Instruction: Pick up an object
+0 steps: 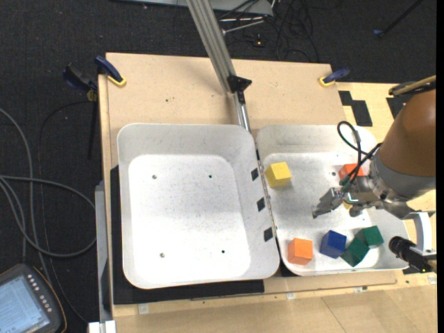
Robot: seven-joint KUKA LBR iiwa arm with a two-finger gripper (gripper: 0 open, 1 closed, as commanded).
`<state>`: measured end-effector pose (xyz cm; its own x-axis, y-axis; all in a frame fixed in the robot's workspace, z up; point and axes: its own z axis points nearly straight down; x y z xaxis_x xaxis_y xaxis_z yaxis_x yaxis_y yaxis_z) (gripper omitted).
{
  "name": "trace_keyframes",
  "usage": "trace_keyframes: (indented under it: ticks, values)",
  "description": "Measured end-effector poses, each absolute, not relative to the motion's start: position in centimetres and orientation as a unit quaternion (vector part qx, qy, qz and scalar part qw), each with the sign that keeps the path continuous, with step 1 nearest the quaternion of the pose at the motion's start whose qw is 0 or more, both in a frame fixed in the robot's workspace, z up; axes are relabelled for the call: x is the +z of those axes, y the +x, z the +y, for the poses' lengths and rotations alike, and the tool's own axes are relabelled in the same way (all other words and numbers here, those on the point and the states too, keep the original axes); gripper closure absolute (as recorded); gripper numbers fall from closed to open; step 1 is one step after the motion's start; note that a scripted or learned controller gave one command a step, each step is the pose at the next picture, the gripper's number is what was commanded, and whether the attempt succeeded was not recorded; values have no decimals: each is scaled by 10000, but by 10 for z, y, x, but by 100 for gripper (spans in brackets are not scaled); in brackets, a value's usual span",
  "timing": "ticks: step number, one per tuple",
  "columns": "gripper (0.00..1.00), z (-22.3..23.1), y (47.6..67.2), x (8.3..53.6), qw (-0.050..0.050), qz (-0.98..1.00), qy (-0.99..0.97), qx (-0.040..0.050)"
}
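Over the right bin's (305,134) floor, toward its three o'clock side, the gripper (333,207) hangs with its fingers (323,209) spread apart and nothing between them; they point toward nine o'clock across bare white plastic, so no object is held yet; behind them, at about one o'clock from the tips, a small red-orange piece (348,171) shows partly hidden by the wrist and a looping black cable (349,139), and I cannot tell what it is; the nearest candidates sit toward the bin's six o'clock edge: a blue cube (334,243) just below the fingers, an orange cube (300,250) at its nine o'clock side, and two green blocks (362,245) touching each other at its three o'clock side; a yellow cube (279,173) lies well apart at about ten o'clock from the gripper, near the wall shared with the left bin (132,141); the likely trouble, as I judge it, is a closing on empty floor, since the tips are above none of the cubes; a descent toward the blue cube risks one finger catching the neighbouring green block and pushing both against the rim; the yellow cube is the cleaner target, standing alone, though close to the dividing wall.
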<state>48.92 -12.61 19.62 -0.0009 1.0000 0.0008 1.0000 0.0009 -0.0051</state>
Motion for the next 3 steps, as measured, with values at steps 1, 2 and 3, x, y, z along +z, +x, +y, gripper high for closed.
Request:
trace_keyframes:
  ticks: [1, 2, 3]
  values:
    - [0, -126, 490, 198, 0, -7070, -7072, 0]
    - [0, -119, 492, 153, 25, -7070, -7072, 14]
    - [0, -119, 490, 99, 26, -7066, -7076, 15]
